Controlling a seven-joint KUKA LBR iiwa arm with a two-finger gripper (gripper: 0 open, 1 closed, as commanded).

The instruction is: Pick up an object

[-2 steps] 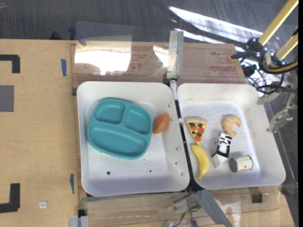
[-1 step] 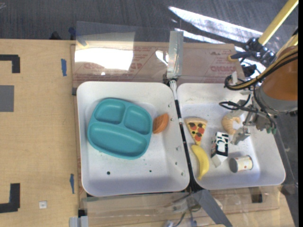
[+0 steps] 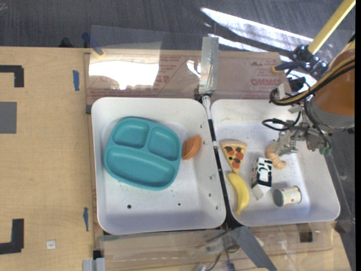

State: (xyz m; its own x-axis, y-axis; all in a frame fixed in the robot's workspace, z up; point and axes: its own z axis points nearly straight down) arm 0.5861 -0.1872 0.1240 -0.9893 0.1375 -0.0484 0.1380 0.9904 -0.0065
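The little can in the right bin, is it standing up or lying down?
Lying down. The can rests on its side on the bin's floor, its round end facing left, beside the banana.

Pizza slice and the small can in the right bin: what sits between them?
In the camera view, the black-and-white carton lies between the pizza slice and the can; the banana sits below that line.

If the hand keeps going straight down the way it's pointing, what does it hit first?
Most likely the small tan object lying just under the hand in the right bin. The hand's height above it is hard to judge from this slanted view.
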